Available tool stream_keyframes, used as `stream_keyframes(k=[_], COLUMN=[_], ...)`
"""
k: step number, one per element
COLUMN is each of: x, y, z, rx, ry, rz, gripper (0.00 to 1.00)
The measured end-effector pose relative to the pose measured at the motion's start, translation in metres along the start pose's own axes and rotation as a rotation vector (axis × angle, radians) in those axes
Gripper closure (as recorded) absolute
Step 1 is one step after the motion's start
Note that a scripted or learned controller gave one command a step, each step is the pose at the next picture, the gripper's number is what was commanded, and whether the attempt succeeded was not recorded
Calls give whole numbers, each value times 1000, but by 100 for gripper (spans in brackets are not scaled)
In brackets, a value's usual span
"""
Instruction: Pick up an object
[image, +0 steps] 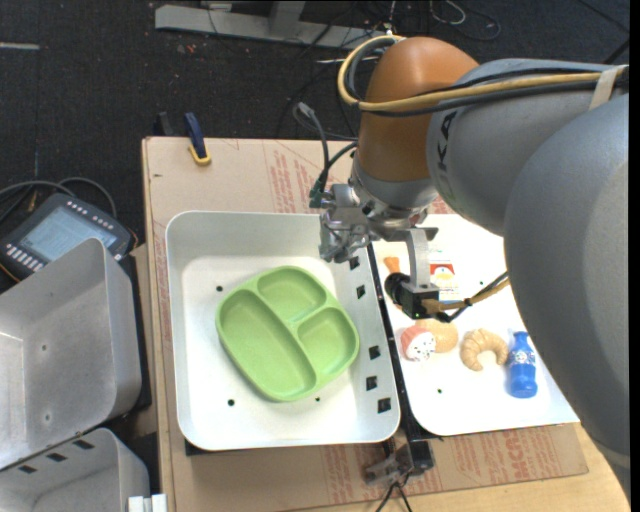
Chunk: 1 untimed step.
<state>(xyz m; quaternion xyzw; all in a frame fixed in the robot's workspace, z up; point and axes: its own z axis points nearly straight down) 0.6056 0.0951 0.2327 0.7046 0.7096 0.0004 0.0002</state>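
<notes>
Gripper (345, 240) mid-frame over left bin's (190, 300) right rim; jaw state can't tell. Green tray (288, 332) in bin, lower left of gripper. Croissant (484, 347), bottle (520, 365) lower right.

Green divided plate (288, 331), blue bottle (520, 366) (white bins (190, 300)).

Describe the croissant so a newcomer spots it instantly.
Look in the right bin, toward its near end. Three small things sit in a row there; the croissant is the middle one, tan and curved, between a pink-and-white toy and a blue bottle.
</notes>
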Motion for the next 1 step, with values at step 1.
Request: stream_keyframes(k=[1], x=[-3], y=[0], z=[-1], rx=[1], ry=[-1], rz=[4], gripper=[0])
